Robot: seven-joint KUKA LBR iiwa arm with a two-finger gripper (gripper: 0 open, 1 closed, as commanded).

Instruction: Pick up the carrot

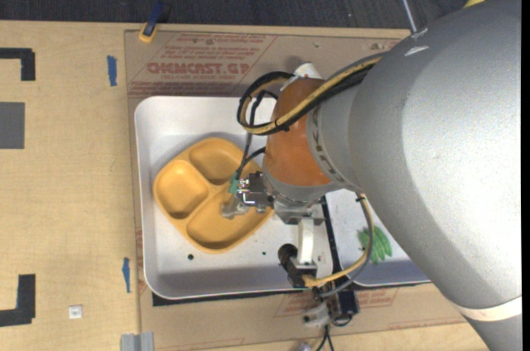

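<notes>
Judging from its kind, expect the carrot to be light, stiff and smooth, tapering along its length, so a pinch across the thick middle should hold better than one near the narrow tip, where it may slip out or roll. You cannot fix its place with certainty: the arm [431,142] hangs over much of both bins, and the best clue is a small green tuft [377,243] lying in the right bin [389,279], just beside the arm, which may be the carrot's leafy top or may be some other item. If it is the top, treat it as soft and a poor place to take hold. The left bin [157,258] holds a yellow dish [186,188] with three compartments, and the compartments you can see are bare. The gripper [238,204] sits low over the dish's right side, near the rim of the nearest compartment; whether it is spread or pressed together cannot be told at this angle, and nothing can be seen held in it. Both bins rest on brown cardboard on the desk [66,175].
</notes>
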